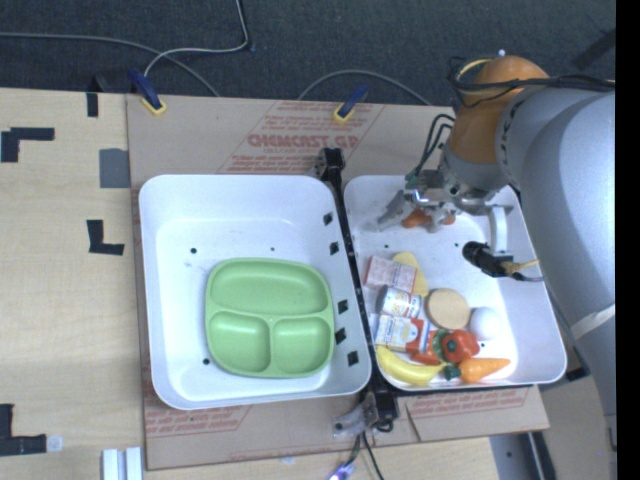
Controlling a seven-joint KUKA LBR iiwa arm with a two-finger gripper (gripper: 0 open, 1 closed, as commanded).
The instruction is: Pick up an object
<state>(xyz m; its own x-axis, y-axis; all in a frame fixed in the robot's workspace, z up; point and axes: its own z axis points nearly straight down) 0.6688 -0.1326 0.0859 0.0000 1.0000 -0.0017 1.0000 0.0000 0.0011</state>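
My gripper [420,214] hangs low over the far end of the right bin [535,313], its grey fingers [393,209] spread apart. A small orange-red thing [416,221] lies on the bin floor just under and between them; nothing shows it being gripped. Toward the near end of the bin lies a heap of toy food: printed packets [386,273], a small carton [398,320], a tan round biscuit [448,308], a white egg [486,322], a red tomato [456,346], an orange carrot [482,368] and a yellow banana [404,368].
The left bin [170,268] holds a green divided plate [268,316]. The arm's grey body and orange band [495,93] cover the right bin's far right corner. Both bins rest on cardboard [250,138] held by blue clamps.
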